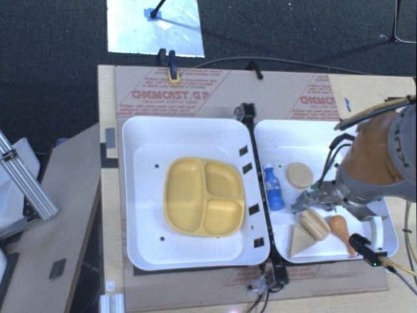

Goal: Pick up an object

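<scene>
The right bin holds several objects. A small blue bottle lies beside the divider, with a round tan disc to its right. Near the front wall lie a tan bread roll, a pale triangular wedge and an orange-brown drumstick-shaped piece. My gripper hangs low in this bin, just above the roll, right of the bottle and below the disc. Nothing shows in its grasp.
The left bin holds a yellow divided plate. A black divider rail runs between the bins. The arm's orange band covers the right bin's right side. A silver sheet lies beyond the bench.
</scene>
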{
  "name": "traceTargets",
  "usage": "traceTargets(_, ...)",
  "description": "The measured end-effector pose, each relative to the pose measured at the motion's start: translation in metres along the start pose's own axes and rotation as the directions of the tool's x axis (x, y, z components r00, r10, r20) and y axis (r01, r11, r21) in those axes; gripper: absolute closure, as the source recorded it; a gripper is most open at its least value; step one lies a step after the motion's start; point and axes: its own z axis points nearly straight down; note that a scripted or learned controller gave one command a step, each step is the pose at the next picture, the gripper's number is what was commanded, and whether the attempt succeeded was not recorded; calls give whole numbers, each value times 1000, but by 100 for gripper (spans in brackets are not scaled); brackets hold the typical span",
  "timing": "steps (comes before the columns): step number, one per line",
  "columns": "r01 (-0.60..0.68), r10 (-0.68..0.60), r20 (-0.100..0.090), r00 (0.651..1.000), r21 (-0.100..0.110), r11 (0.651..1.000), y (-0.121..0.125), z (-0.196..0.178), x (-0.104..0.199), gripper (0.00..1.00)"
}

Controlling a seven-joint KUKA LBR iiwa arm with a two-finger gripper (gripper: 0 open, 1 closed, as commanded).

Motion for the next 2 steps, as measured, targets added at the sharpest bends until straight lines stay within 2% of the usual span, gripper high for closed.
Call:
traceTargets(1,0,0,1,1000,-4,1000,1,-12,0,100)
traceTargets(2,1,-1,3,1000,-7,1000,6,-63,-11,100)
